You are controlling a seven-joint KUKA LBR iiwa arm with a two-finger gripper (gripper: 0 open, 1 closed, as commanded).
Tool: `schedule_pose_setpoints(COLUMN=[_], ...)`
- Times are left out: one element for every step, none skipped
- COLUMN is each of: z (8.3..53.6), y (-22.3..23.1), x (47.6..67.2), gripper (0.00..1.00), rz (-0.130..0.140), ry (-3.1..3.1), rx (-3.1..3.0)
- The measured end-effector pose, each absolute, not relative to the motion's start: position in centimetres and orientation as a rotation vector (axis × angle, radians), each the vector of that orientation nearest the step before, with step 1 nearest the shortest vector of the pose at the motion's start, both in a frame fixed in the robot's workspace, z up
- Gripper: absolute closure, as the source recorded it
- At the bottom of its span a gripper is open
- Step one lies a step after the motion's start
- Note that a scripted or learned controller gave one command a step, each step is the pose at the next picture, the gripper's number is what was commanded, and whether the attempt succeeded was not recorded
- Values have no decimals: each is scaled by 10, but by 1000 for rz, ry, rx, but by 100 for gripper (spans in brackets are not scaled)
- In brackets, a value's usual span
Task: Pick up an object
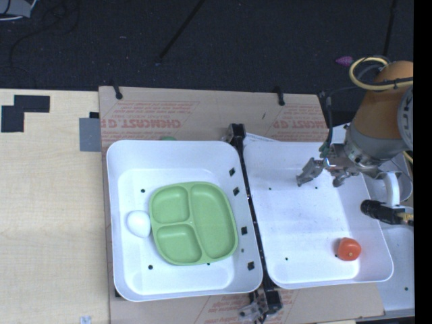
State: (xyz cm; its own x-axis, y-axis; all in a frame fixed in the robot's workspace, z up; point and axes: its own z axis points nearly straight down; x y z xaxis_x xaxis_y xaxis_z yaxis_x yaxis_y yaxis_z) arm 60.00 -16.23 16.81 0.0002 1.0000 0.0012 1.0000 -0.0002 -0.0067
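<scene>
Looking down on my bench, I see two shallow white plastic bins side by side on a sheet of brown printed cardboard [202, 117], which lies on a pale wooden benchtop [47, 201]. A black divider strip with clips [243, 201] runs between the bins.

The grey arm with its orange band [381, 113] comes in from the right. Its two-finger gripper [326, 174] hangs over the far right part of the right bin [297, 235]. The fingers are spread apart and grip nothing.

A small orange-red round object [348, 249] lies in the right bin's near right corner. It is well apart from the gripper, with bare white floor between them.

The left bin [111, 181] holds a light green plastic plate with three compartments [192, 223], lying flat near its middle. A small white egg-shaped object [138, 223] rests on the bin floor, touching or just beside the plate's left edge. The divider and both bin walls stand between the gripper and these two things.

On the benchtop to the far left lie a flat grey square [89, 133] and a flat black angular shape [23, 110].
</scene>
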Motion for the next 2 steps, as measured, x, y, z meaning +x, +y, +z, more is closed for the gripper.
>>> schedule_pose_setpoints(z=[114,127], y=[-168,-168], x=[591,592], gripper=[0,100], rz=[6,4], ry=[-2216,-2216], rx=[-2218,-2221])
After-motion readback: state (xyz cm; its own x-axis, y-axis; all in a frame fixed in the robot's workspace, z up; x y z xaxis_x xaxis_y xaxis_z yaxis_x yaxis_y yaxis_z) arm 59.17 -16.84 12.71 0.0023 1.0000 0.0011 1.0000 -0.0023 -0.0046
